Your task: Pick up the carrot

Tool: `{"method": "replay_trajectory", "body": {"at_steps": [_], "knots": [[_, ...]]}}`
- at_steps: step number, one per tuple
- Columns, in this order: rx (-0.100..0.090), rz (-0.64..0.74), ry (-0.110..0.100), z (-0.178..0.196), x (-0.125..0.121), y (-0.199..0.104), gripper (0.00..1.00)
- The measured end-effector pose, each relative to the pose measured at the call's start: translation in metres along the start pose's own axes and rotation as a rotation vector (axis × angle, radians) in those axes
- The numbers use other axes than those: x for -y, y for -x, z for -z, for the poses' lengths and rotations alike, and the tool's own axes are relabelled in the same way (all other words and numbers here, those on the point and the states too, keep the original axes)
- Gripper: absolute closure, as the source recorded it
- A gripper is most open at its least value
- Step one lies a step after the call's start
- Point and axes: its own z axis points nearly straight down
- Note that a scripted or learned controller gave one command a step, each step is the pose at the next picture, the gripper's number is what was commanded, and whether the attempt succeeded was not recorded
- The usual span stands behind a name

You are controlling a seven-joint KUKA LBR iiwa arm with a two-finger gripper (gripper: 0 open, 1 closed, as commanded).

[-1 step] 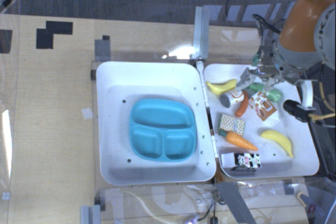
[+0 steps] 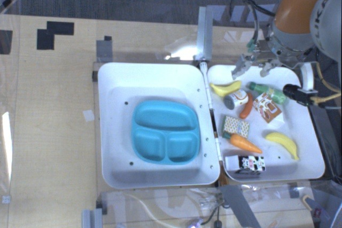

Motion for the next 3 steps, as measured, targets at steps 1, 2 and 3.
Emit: {"method": "replay_trajectory", "body": {"at_steps": [1, 2, 3], "knots": [[-0.001, -0.012, -0.001, -0.037, 0.06, -0.026, 0.0], [-0.001, 0.054, -0.002, -0.114, 0.137, 0.016, 0.0], [0.0, -0.069, 0.008, -0.132, 0.072, 0.016, 0.0]]}}
